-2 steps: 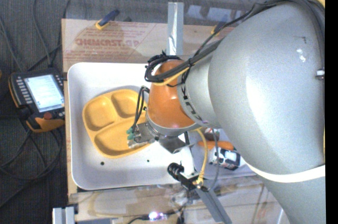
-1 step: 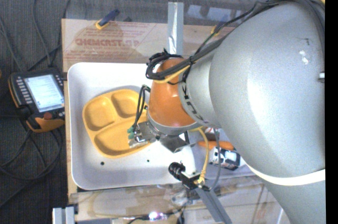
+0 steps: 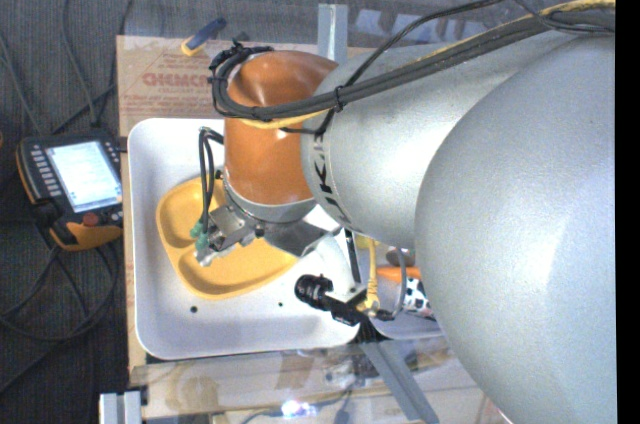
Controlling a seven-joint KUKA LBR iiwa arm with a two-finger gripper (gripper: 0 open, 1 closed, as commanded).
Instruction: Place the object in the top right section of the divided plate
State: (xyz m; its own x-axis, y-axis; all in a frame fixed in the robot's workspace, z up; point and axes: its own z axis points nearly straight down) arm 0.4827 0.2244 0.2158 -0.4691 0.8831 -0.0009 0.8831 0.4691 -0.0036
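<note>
A yellow divided plate (image 3: 185, 222) lies in the left white bin (image 3: 160, 312), with most of its right part hidden under the arm. My gripper (image 3: 207, 245) hangs over the middle of the plate, below the orange wrist band (image 3: 270, 127). Its lower end shows a small green part, and the tips are too small and cluttered to read. I cannot make out any object between them. The large grey arm covers the whole right side of the view.
A black cable connector (image 3: 318, 292) dangles over the bin's floor just right of the plate. A teach pendant (image 3: 72, 180) lies on the floor left of the bench. A cardboard sheet (image 3: 165, 82) sits behind the bin. A spotted object (image 3: 412, 294) peeks out under the arm.
</note>
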